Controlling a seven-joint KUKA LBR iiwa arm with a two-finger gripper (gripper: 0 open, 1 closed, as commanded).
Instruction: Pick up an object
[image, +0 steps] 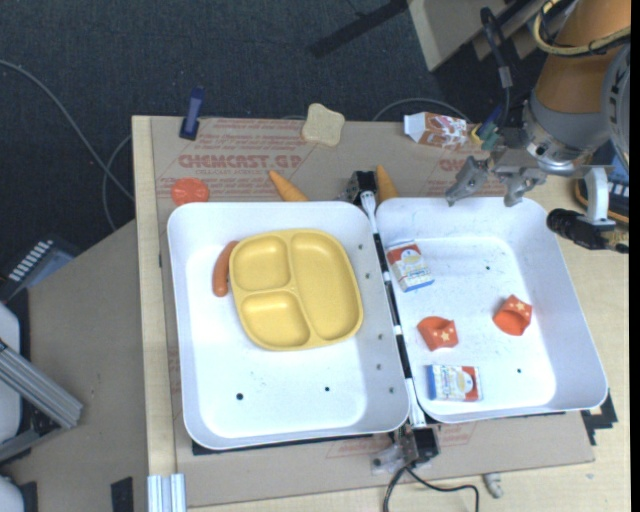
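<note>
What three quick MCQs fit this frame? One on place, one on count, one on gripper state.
1. The yellow divided plate lies in:
A. left bin
B. right bin
C. on the cardboard

2. Small items in the right bin:
A. two
B. four
C. six

3. The gripper is:
A. shut on a carton
B. open above the right bin's far rim, holding nothing
C. down in the left bin

Key: A, it sits beside the sausage; B, two cartons and two red pieces; B, fingers spread with nothing between.

Yellow tray (296, 290), white bins (300, 405), orange-red sausage (220, 270), two red blocks (437, 333), brown board (150, 300)
</note>
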